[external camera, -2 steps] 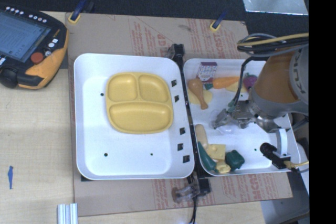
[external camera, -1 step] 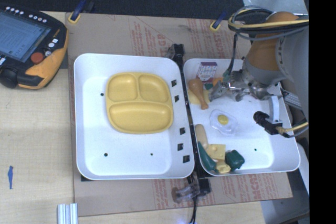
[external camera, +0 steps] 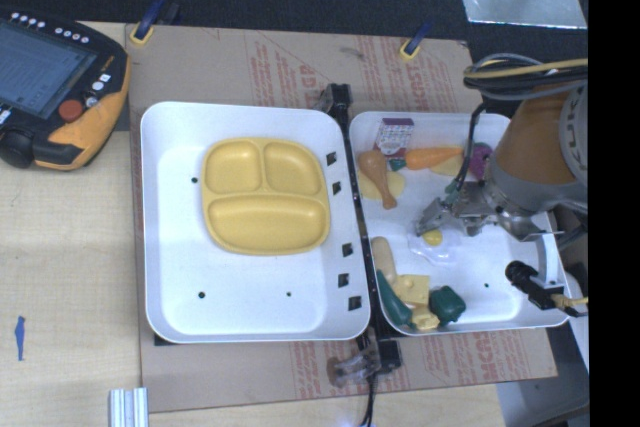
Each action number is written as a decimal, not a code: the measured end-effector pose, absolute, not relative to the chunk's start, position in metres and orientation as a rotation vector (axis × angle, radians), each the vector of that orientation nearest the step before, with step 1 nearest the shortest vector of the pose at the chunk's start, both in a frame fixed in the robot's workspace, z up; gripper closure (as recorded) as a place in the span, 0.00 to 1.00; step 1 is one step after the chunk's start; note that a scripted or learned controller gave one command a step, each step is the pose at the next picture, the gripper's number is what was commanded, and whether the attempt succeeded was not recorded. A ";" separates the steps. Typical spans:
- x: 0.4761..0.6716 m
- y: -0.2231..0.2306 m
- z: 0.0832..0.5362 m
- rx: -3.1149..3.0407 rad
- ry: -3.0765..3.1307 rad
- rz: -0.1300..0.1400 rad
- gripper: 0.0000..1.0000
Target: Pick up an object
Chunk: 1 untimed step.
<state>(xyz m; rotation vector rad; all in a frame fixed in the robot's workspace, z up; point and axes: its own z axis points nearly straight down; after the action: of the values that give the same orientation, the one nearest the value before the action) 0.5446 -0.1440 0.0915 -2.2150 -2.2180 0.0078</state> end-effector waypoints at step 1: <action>0.548 -0.144 0.103 -2.214 -2.225 0.003 1.00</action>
<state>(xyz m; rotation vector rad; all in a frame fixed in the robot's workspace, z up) 0.5481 -0.1442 0.1031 -2.2141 -2.2246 0.0030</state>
